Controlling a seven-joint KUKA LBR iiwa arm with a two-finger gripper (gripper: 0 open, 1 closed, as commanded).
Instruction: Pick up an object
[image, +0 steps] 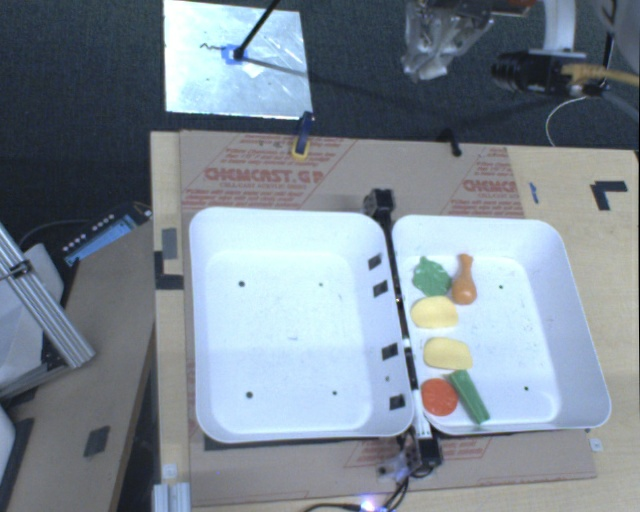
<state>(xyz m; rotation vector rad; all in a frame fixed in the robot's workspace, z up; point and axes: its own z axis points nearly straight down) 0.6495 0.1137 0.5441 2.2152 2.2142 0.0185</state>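
The tool (437, 45) hangs high at the top of the frame, above the dark floor beyond the counter (420, 165), blurred, so that whether it is released or clenched cannot be told; nothing is seen in its grasp. Well apart from it, in the right bin (560, 300), lie the things to be picked, gathered along the bin's left side near the divide: a green leafy piece (431, 276) touching an orange drumstick-shaped piece (464, 281), a yellow lump (434, 313) just below them, a second yellow lump (447, 353) below that, and at the near end a red round piece (439, 397) beside a green stick-shaped piece (469, 396) that lies at a slant. The left bin (290, 320) sits alongside, its white floor showing a few small dark dots. Black clips (391, 351) run down the seam between the two bins. Both bins rest on a brown printed board (265, 172) on the counter, where a yellow and blue clamp (301, 140) grips the board's far edge. A shiny metal sheet (238, 60) lies on the floor beyond, and a yellow cable (598, 71) trails at upper right.
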